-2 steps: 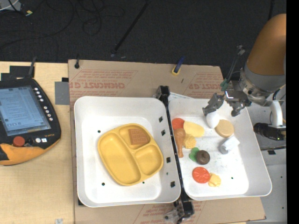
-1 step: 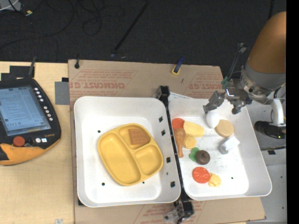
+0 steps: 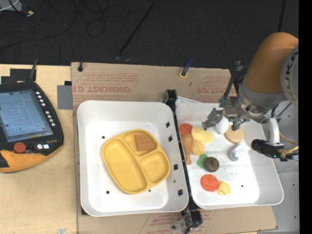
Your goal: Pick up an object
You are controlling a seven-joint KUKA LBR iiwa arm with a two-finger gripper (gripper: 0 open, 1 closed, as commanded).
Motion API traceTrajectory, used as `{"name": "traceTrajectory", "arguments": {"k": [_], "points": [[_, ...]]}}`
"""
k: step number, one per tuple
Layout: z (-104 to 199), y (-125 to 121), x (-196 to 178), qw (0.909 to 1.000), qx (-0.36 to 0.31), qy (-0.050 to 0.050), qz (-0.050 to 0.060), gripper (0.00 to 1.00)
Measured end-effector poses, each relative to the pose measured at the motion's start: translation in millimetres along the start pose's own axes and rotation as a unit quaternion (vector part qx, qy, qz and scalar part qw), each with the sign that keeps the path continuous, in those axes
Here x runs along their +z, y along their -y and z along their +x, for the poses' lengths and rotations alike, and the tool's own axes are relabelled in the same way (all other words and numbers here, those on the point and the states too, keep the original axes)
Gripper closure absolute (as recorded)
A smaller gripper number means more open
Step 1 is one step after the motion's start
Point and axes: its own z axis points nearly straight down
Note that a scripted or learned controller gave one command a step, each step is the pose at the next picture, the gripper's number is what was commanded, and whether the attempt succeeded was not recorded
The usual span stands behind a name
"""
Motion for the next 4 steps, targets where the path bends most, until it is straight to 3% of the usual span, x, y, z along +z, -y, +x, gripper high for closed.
{"name": "traceTrajectory", "arguments": {"k": [2, 3, 4], "points": [[1.3, -7.6, 105.8, 1.0, 0.0, 0.006, -0.005, 0.0], [-3.6, -12.8, 119.3, 0.9999, 0.003, 0.007, -0.013, 0.0], [-2.2, -8.2, 114.2, 1.0, 0.006, 0.001, -0.005, 1.0]]}}
